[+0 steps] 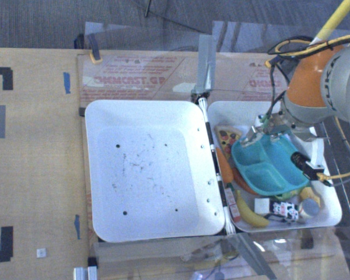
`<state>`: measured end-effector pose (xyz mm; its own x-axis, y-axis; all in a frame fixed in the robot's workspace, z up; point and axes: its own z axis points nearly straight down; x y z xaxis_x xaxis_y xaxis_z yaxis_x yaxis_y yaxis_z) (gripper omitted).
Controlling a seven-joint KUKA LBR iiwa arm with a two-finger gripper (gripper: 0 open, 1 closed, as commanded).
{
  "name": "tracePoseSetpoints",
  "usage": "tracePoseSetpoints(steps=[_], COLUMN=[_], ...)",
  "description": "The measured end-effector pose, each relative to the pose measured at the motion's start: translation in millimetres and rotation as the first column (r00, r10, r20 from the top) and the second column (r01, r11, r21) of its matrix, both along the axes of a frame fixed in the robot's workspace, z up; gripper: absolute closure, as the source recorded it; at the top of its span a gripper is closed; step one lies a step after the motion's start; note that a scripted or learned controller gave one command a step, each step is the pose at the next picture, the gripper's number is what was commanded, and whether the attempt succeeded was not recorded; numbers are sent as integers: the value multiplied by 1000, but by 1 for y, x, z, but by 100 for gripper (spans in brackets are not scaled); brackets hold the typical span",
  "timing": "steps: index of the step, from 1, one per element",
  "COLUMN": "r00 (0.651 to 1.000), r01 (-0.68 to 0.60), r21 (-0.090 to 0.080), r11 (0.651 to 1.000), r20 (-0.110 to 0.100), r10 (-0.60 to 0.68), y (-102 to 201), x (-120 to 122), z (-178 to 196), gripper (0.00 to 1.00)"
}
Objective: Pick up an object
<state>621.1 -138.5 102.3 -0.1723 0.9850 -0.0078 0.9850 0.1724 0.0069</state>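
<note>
I have the tool (272, 127) down in the right bin (332, 212), at the rear rim of the teal divided tray (268, 169). The wrist hides the fingertips, so I cannot tell whether they stand apart or together, and nothing shows between them. I judge the step in hand to be the grasp itself, not yet made sure.

To do it well I would take the tray by its thin rear wall, directly under the tool, one finger inside and one outside, and lift straight up. The tray is wide and light and lies tilted on other things, so I expect it to swing; a slow rise should spare the pile beneath.

My count: two white bins, the left bin (99, 156) lying well off to the tool's far side. One teal tray just below the tool. One banana (249, 213) beyond the tray's far edge. One carrot-like orange stick (223, 167) along the dividing wall. One patterned card (226, 137) beside the tool. One small black-and-white box (284, 209) and one pale round piece (310, 206) further off, too small to name.
</note>
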Motion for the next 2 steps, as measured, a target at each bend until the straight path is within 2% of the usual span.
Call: tracePoseSetpoints(steps=[1, 2], r00=[1000, 1000], r01=[-2, -3], r21=[-2, -2], r11=[1000, 1000], r20=[-1, 1], r10=[2, 3], y=[1, 1], x=[0, 1], z=[8, 9], gripper=[100, 0])
